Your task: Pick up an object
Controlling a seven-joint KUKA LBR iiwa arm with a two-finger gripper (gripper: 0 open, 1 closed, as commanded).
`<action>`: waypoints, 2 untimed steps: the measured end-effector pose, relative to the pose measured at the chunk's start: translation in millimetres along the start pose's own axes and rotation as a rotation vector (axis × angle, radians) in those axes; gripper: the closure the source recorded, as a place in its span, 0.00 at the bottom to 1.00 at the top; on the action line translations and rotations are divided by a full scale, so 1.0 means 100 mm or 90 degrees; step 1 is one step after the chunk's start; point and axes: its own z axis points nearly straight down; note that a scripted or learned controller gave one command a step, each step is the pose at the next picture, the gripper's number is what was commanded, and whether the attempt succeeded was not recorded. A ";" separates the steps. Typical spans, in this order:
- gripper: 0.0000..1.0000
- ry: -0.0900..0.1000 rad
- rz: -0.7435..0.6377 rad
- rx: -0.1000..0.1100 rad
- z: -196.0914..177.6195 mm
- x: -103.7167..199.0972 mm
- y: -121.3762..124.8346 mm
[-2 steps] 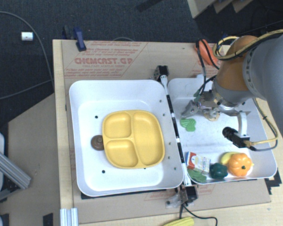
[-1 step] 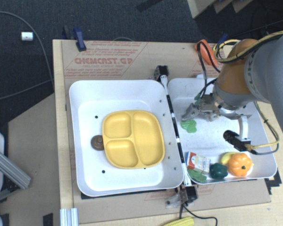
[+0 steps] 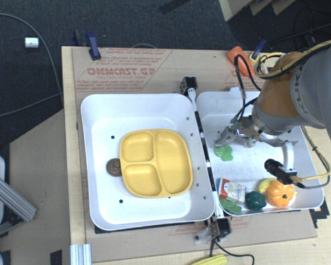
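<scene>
1. My gripper (image 3: 227,140) is low over the bin (image 3: 215,109), and I cannot tell how far open it is. I see nothing held in it.
2. The closest thing to take is the small green piece (image 3: 225,153), lying flat on the bin floor just below the gripper tip, apart from everything else.
3. I judge the grasp is not yet made. To do it well I would centre over the green piece, come straight down until nearly touching the floor, then close slowly, because a flat, light thing like this can slip away.
4. Farther from the gripper, along the bin's front wall, lie a packet (image 3: 231,190), a dark green ball (image 3: 255,201) and an orange fruit (image 3: 279,194), crowded together. I would leave them alone.
5. The bin floor is smooth white and looks slippery, with low walls.
6. Beyond the dividing wall, the other bin (image 3: 99,126) holds a yellow plate (image 3: 154,163) and a brown disc (image 3: 114,167) beside it.
7. Both bins sit on a brown bench (image 3: 127,70) above dark carpet (image 3: 127,15).
</scene>
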 end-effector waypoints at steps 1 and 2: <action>0.00 0.000 0.000 0.000 0.00 0.03 -0.14; 0.00 0.000 0.001 -0.001 0.00 0.07 -0.22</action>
